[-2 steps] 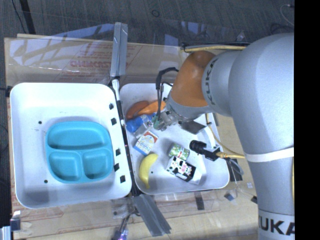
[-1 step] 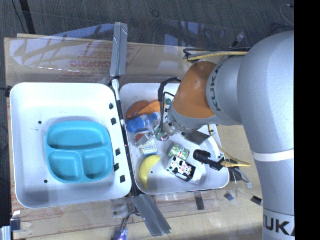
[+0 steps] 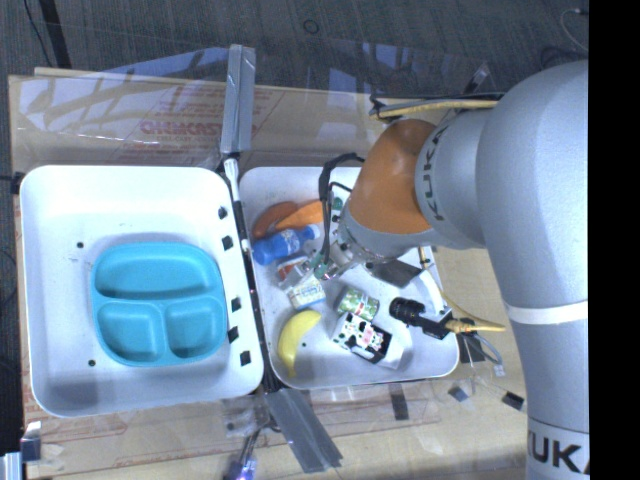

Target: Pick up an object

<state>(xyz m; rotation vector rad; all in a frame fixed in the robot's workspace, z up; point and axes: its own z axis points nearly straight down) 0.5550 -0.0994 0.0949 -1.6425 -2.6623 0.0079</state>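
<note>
The arm [image 3: 530, 198] enters from the right and covers the far-right part of the right bin [image 3: 283, 177], with its orange band [image 3: 395, 190] over the bin's far half. The claw [image 3: 338, 251] sits low near the middle of the right bin, under the wrist; whether it is released or clenched cannot be told, and no item is seen in its grasp. All loose items lie in the right bin. An orange item [image 3: 290, 214] lies against the bin's left wall in the far half. A blue bottle [image 3: 285, 245] lies just nearer than it, on its side, its far end close to the claw. A small carton [image 3: 305, 291] lies near the bin's middle, just beside the claw. A yellow ball [image 3: 297, 335] rests in the near-left corner, close to the left wall and the near wall. A black-and-white packet [image 3: 365, 333] lies along the near wall, right of the ball and apart from it. Bare bin floor shows along the far wall and in a narrow strip beside the near wall. Left of the right bin, wall to wall, stands the left bin [image 3: 60, 198]; it carries a blue tray [image 3: 158, 303] with open white floor on all four sides. Both bins rest on the table [image 3: 120, 118].
</note>
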